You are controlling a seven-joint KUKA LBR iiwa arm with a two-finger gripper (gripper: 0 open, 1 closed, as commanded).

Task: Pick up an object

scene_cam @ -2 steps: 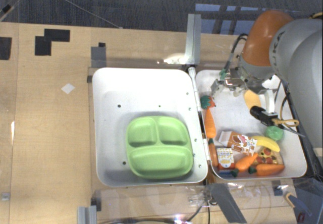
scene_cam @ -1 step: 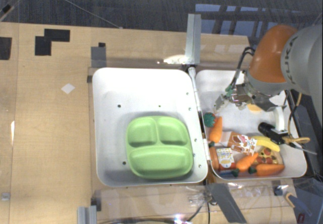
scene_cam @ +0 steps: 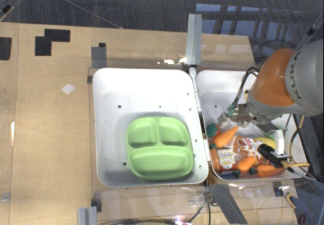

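The right bin holds a pile of toy food along its near side. An orange carrot lies at the pile's left, tilted up to the right. An orange and white packet lies in front of it, with two more carrots and a yellow banana to the right. My gripper hangs over the bin's middle, just above and behind the tilted carrot. I see nothing between its fingers.
The left bin holds a green divided plate toward its near right. A small teal piece lies against the right bin's left wall. The grey arm with its orange band covers the right bin's far right.
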